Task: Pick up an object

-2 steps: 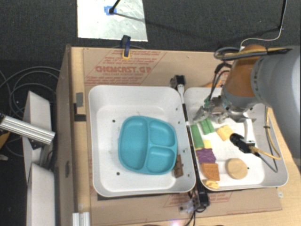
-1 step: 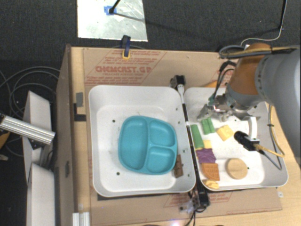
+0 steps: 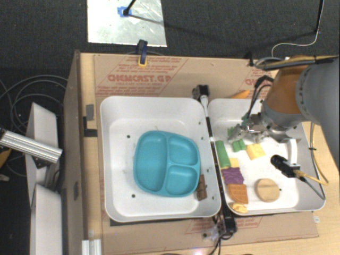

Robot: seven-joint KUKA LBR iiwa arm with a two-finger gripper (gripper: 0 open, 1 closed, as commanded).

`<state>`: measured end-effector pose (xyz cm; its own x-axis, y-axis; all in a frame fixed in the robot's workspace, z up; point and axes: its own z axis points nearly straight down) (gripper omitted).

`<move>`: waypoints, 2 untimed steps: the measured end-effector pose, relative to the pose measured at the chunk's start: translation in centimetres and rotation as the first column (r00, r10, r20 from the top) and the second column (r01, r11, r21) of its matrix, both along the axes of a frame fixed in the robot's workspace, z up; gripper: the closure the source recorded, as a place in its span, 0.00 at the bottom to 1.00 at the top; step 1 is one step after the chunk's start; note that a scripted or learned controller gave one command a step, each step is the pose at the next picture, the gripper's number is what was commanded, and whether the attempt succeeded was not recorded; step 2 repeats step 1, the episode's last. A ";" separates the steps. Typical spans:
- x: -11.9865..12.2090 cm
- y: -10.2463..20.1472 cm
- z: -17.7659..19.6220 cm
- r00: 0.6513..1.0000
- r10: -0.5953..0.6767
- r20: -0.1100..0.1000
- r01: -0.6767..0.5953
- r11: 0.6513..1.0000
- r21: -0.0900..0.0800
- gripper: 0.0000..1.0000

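Reaching in: the grey arm (image 3: 313, 97) comes from the right, over the right bin (image 3: 300, 193).
Gripper place: the gripper (image 3: 248, 132) is over the back left part of this bin.
Gripper state: I cannot tell if it is apart or together.
Nearest thing: a small green block (image 3: 237, 144) lies just beside the gripper, toward the front and left.
Second thing: a yellow block (image 3: 255, 151) lies just in front of the gripper.
Further things: a purple piece (image 3: 232, 175), an orange piece (image 3: 238, 193) and a round wooden disc (image 3: 267, 189) lie near the front wall, apart from the gripper.
Left bin (image 3: 119, 142): it holds a teal divided plate (image 3: 166, 163).
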<state>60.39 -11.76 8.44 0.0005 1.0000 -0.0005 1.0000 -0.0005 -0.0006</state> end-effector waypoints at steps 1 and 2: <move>0.2 0.1 1.1 1.000 0.002 0.005 -0.002 1.000 0.000 1.00; 0.2 0.1 1.1 1.000 0.002 0.005 -0.002 1.000 0.000 1.00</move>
